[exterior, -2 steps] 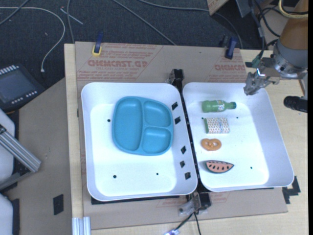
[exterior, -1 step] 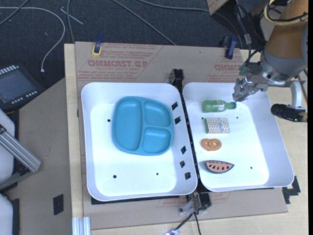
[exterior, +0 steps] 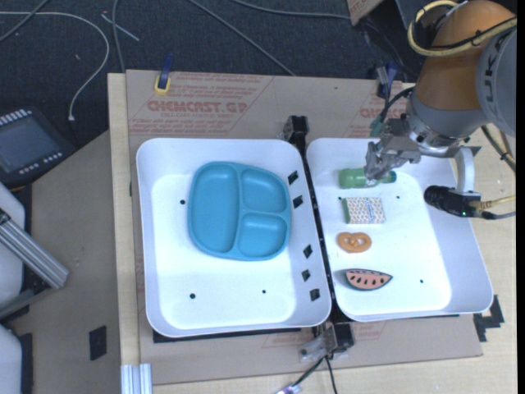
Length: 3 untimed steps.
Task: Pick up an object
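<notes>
Firstly, left bin [exterior: 156,245]: holding a blue divided plate [exterior: 239,210]; nothing to grasp there.
Right bin [exterior: 447,261]: green object [exterior: 353,178] lying at the top, patterned packet [exterior: 363,210], pretzel [exterior: 354,241] and watermelon slice [exterior: 367,280] sitting below.
Tool [exterior: 379,166]: hovering at the green object; whether open or closed, I cannot tell.
Advice: centring over the green object before closing.

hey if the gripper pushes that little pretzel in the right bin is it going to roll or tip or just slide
The pretzel lies flat on the right bin's smooth white floor, so it would most likely slide, not roll or tip. It looks small and probably light, so a nudge may send it skidding. Its open loops could snag a finger. The watermelon slice lies close by and might get bumped.
</notes>
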Each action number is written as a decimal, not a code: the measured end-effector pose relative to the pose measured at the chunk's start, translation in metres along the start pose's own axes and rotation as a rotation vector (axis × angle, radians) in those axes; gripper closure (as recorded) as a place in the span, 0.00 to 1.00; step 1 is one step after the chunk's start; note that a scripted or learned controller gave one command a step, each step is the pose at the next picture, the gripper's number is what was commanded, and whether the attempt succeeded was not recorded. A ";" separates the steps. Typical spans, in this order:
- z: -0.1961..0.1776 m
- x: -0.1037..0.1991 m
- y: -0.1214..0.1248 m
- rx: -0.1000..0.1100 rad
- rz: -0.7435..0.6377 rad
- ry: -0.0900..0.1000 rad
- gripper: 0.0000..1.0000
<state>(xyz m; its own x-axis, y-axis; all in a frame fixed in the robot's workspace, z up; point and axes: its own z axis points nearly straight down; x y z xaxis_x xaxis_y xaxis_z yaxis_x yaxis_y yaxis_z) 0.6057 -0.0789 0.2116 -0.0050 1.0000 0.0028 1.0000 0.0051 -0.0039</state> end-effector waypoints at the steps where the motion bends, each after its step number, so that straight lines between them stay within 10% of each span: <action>1: -0.004 0.043 -0.013 -0.001 0.001 0.000 1.00; 3: -0.009 0.156 -0.065 0.001 -0.002 0.001 1.00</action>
<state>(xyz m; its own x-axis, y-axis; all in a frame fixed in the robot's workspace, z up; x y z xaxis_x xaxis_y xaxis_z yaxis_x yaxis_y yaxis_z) 0.5398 0.0771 0.2217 -0.0066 1.0000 0.0037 1.0000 0.0067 -0.0047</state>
